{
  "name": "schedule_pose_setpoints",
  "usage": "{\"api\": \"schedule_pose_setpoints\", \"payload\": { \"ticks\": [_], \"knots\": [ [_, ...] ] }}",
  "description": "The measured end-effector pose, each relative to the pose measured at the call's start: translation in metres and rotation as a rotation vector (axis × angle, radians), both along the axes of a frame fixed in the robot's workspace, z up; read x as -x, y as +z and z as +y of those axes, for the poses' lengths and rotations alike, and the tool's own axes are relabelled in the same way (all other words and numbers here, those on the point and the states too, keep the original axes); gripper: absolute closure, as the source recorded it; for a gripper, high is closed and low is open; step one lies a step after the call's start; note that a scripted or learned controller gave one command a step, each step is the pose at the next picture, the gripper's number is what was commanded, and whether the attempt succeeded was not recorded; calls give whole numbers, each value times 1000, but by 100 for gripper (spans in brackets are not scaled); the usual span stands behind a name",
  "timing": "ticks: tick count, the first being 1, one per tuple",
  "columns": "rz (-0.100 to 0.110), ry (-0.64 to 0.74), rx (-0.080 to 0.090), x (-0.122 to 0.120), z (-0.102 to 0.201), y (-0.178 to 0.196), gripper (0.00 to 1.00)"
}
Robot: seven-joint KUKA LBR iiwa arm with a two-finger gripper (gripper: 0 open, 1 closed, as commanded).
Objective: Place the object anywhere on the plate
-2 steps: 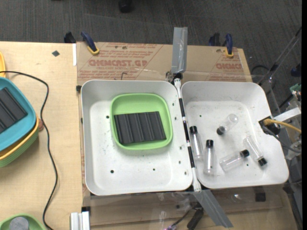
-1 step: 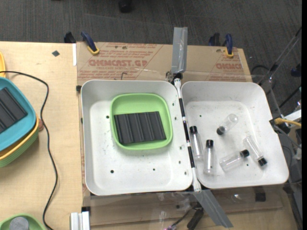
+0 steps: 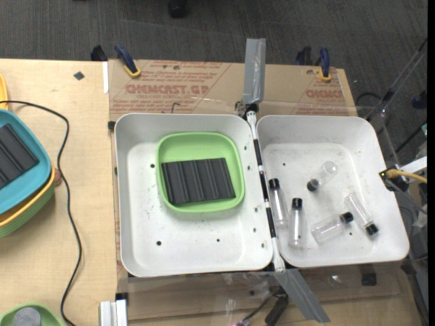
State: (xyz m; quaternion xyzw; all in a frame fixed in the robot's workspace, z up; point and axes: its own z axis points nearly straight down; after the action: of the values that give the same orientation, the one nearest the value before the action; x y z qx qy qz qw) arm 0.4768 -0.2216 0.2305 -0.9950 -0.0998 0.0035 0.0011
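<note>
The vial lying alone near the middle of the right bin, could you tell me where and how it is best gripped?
Judging by its pose, grip the vial across its clear body, midway along, coming straight down. It lies flat, nearly upright in the picture, black cap at top, so the fingers should close from left and right. A second vial lies to its left.

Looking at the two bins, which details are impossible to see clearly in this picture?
- Vials in the right bin, camera view: clear plastic on white, so their outlines and exact number are hard to tell.
- Plate in the left bin: a dark ribbed pad covers its floor.
- Teal stack: cut off by the left edge.
- Vial contents: too small to judge.
</note>
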Motion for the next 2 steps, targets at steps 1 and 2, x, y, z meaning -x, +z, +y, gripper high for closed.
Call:
{"api": "schedule_pose_setpoints", "payload": {
  "ticks": [1, 2],
  "knots": [
    [0, -1, -1, 0, 0, -6, 0],
    [0, -1, 0, 0, 0, -10, 0]
  ]
}}
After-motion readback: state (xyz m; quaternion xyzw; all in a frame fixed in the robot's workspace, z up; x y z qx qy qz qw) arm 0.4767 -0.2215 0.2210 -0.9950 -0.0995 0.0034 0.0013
